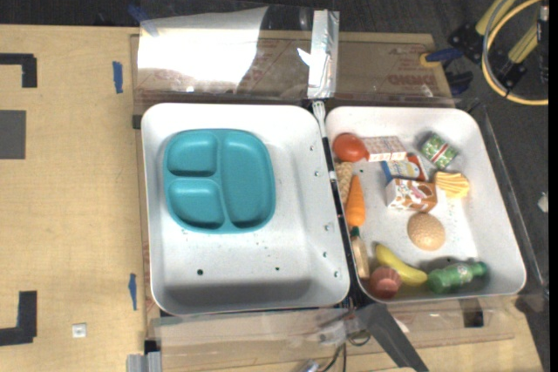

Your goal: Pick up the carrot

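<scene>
The carrot (355, 203) looks like light, stiff, slick toy plastic, best pinched across its thicker middle; the gripper's state cannot be told.

We see even, fairly bright light from overhead, with strong glare on the clear plastic sheet (222, 48) at twelve o'clock. The white bins (296, 274) cast only soft shadows. Overall focus is slightly soft, and small items look grainy.
</scene>
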Motion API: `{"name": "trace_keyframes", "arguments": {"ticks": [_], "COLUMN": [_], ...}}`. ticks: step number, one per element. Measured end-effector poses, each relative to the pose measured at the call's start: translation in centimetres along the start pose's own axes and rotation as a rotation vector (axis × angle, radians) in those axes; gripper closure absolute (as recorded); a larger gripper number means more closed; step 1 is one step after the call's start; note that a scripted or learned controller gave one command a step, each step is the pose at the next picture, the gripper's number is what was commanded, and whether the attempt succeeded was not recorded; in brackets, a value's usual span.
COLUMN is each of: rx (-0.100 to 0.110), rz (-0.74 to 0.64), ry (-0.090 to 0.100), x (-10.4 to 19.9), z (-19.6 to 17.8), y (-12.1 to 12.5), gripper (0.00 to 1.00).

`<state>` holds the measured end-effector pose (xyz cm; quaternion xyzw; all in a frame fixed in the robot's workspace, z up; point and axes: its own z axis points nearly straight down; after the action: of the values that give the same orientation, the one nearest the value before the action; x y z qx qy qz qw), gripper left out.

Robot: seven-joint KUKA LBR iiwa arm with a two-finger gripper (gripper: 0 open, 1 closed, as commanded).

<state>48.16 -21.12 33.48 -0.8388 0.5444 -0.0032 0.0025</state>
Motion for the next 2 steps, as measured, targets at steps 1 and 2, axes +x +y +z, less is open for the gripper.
{"name": "trace_keyframes", "arguments": {"ticks": [1,2], "rx": [-0.008,-0.001], "rz": [-0.394,-0.627], "ry": [-0.012,-0.003], "x": [-2.4,0.5], "z": [11.3,1.5], "y": [-0.8,-1.2], "gripper": [1.00,1.00]}}
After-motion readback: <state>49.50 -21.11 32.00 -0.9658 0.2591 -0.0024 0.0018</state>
